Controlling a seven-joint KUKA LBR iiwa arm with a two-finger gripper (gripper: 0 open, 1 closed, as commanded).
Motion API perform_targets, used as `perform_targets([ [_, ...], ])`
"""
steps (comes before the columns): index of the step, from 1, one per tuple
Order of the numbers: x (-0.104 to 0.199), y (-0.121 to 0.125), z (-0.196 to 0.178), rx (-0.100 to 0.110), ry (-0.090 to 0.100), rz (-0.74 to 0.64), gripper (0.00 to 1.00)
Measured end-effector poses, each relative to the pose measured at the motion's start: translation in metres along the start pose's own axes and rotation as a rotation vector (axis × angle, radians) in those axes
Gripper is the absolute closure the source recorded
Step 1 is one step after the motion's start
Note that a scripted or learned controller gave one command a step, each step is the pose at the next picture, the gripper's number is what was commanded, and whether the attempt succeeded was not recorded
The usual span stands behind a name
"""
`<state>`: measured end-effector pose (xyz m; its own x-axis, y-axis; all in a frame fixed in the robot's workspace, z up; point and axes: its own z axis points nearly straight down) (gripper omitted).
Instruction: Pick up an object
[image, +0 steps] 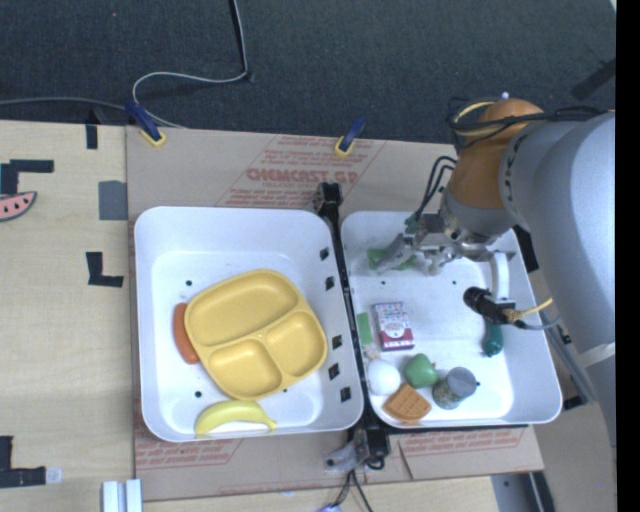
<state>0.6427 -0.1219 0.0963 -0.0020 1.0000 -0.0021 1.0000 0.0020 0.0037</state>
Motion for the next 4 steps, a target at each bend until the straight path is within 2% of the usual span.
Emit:
perform_targets([
  [1, 0.001, 0.000, -0.009, 0.001, 0.001, -0.001, 1.00],
  [2, 0.000, 0.000, -0.009, 0.001, 0.001, -0.001, 0.00],
  [3, 0.018, 0.006, 0.011, 0.003, 0.000, 0.001, 0.00],
  [4, 0.018, 0.006, 0.001, 0.004, 0.000, 0.000, 1.00],
])
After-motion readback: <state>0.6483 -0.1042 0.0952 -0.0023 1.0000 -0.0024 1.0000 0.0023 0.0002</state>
